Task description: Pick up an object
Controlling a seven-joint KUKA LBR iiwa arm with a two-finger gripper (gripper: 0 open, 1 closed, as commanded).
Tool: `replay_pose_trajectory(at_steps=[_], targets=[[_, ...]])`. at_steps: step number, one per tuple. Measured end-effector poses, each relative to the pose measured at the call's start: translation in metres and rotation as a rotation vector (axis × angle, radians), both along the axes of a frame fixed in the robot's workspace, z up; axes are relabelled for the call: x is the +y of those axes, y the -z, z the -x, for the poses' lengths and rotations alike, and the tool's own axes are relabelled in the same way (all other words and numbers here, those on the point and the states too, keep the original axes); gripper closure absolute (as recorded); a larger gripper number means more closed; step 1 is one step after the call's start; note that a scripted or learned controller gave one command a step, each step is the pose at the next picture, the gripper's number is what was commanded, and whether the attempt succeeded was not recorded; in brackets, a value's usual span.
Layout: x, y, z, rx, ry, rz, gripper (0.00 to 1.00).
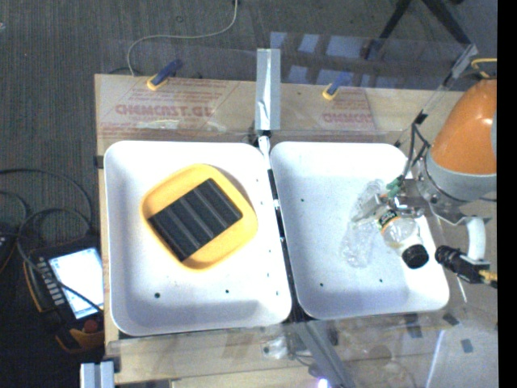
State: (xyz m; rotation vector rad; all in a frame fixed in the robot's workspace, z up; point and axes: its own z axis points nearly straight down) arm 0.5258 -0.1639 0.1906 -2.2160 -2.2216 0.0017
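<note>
Two shallow white bins are being carried side by side on the bench (186,107), with a grey upright strip (267,87) standing at the far end of the seam between them. Two small yellow-and-blue clamps (163,73) are being seen on the bench's far edge, one behind each bin.

One object is being held by the left bin (129,297): a yellow rounded-square pad (199,215) with a black ribbed panel (196,217) set into its top. It is lying flat in the middle of the bin, slightly toward the far edge, and is being turned at a slant to the bin walls. The long axis of the black panel is running from the near left toward the far right, and its ribs are running the same way.

One object is being made out in the right bin (323,289): a crumpled clear plastic thing (361,225), lying toward the bin's right side. Its long axis is running roughly from the near edge to the far edge, tilting a little rightward at the far end.

The gripper (397,217) is being lowered at the right bin's right edge, just beside and apparently touching the clear plastic's right end. Whether the claw is released or clenched cannot be told, since it is being lost among small dark and shiny parts. Above it, the grey wrist and orange band (470,132) of the arm are being seen at the bench's right edge.
</note>
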Motion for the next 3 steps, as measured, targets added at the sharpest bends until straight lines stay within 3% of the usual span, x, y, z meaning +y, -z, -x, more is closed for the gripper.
replay_pose_trajectory(at_steps=[1, 2, 3], targets=[[-0.03, 0.092, -0.053, -0.014, 0.009, 0.007, 0.0], [-0.029, 0.084, -0.053, -0.013, 0.009, 0.005, 1.0], [0.006, 0.003, -0.059, -0.002, 0.04, 0.003, 1.0]])
